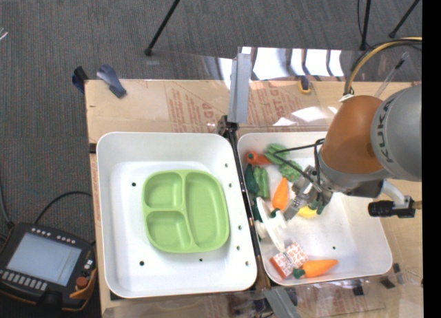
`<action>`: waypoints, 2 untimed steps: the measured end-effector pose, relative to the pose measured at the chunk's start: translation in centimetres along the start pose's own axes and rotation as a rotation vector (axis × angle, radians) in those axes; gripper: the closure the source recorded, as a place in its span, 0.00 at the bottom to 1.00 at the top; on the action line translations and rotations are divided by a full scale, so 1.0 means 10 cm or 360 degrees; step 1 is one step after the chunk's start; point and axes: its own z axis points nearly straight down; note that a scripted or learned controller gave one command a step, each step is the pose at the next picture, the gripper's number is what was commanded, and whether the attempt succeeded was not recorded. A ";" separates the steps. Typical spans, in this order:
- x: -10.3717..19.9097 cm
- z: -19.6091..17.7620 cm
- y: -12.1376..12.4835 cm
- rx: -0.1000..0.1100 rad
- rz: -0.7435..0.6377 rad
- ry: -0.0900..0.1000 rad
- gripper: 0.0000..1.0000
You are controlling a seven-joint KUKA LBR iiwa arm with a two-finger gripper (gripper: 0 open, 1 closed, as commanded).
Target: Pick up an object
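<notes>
My gripper [301,203] hangs low in the right bin [358,251], under the grey arm with its orange band [351,134]. Its fingers hover right by an orange carrot-like piece [280,193] and a yellow item [308,211], close to both. Nothing is visibly held between them. Dark green vegetables [258,181] and a green bean-like piece [284,160] lie at the bin's left and back. A white item [270,221] lies below the gripper. At the front of the bin rest a red-and-white box [288,259] and a carrot [317,267].
The left bin [120,158] holds a green divided plate [185,210]. A grey metal post [240,89] stands behind the bins' shared wall. A teach pendant [43,261] sits off the bench at the lower left. Tripod legs stand on the carpet behind.
</notes>
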 end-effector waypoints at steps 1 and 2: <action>-0.09 0.01 0.18 -0.0013 0.0003 0.0026 0.00; -0.04 0.00 0.14 -0.0014 0.0149 0.0022 0.00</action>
